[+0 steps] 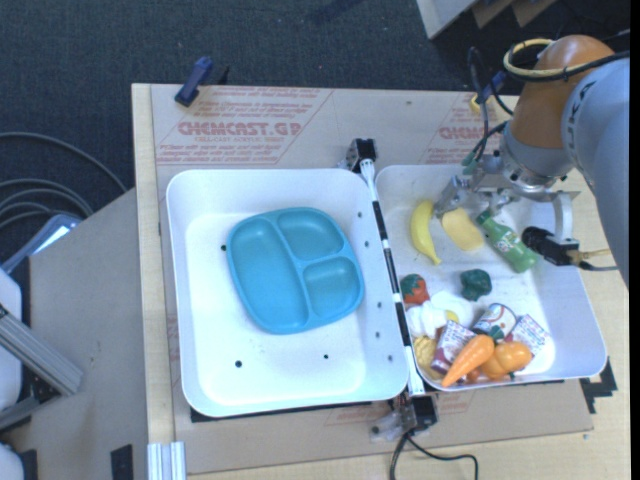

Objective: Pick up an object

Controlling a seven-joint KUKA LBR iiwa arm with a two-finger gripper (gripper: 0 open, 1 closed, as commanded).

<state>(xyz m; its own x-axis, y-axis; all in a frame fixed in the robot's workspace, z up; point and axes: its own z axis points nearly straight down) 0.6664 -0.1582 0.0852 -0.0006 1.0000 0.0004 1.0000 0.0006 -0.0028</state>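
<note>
The right bin (585, 318) holds a banana (424, 232), a round yellow fruit (462, 229), a green bottle (509, 245), a dark green lump (476, 283) and a red tomato (414, 289). At its front lie a carrot (468, 359), an orange piece (513, 356) and small packets (497, 323). My gripper (477, 196) hangs over the back of this bin, just above and behind the yellow fruit, close to the top of the green bottle. I see nothing lifted in it.
The left bin (200, 348) holds a blue divided plate (294, 268). A black clamp (362, 152) sits on the divider between the bins. A blue clip (193, 81) lies on the board at the back left. The grey arm (575, 78) enters from the upper right.
</note>
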